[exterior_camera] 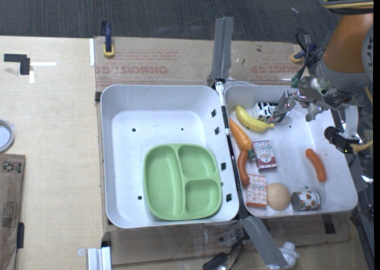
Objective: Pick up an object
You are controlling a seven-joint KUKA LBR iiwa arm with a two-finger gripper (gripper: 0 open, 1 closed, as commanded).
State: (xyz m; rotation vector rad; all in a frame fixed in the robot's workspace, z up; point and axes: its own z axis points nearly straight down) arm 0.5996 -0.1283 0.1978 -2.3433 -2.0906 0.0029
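The green divided plate (183, 181) looks like smooth, matt plastic. Just right of it, the banana (253, 120) is glossy. The bins (119, 144) look like smooth white plastic.

arm (347, 49): grey body; orange band | wrist: black cables | hand (287, 104): metal fingers

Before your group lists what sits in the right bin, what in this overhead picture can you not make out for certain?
- Gripper: too small and blurred to tell how it stands.
- Black-and-white item: partly covered by the gripper and the banana; its identity is unclear.
- Two small cartons: print too small to read.
- Can: label blurred.
- Arm: cut off by the picture's right side.
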